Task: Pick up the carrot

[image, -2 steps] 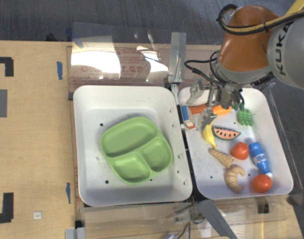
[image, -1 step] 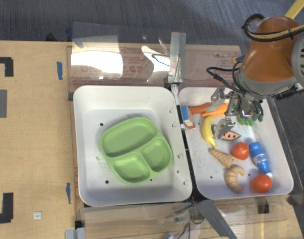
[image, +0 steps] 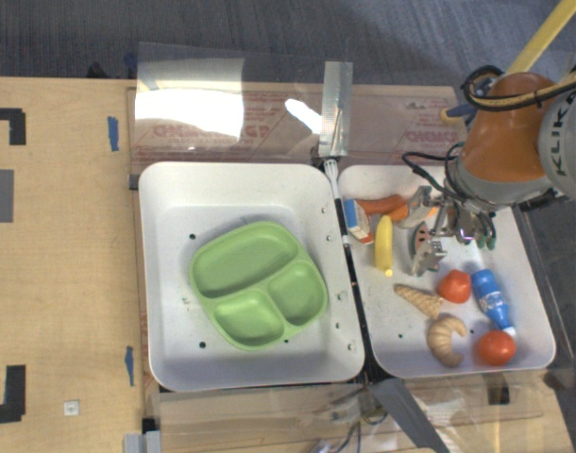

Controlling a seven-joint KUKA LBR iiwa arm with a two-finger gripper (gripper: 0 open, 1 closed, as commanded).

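Carrot [image: 384,204] lies flat at the back of the right bin [image: 533,281], orange, pointing roughly left-right, near the divider side. A small carton with blue on it [image: 356,223] sits just in front of its left end; a banana [image: 384,243] stands lengthwise just in front of it.

Gripper [image: 426,249] hangs over the bin just right of the banana and in front of the carrot's right end, not touching the carrot. Can't tell if the fingers are spread or closed from this angle: too much metal and cable clutter. Nothing visibly between them.

Rest of right bin: ice cream cone [image: 418,299] and tomato [image: 454,287] mid-bin, blue bottle [image: 489,296] to the right, croissant [image: 447,338] and a second tomato [image: 496,347] at the front.

Left bin [image: 165,281] holds a green divided plate [image: 259,283], tilted diagonally. Both bins sit on the bench [image: 61,253].
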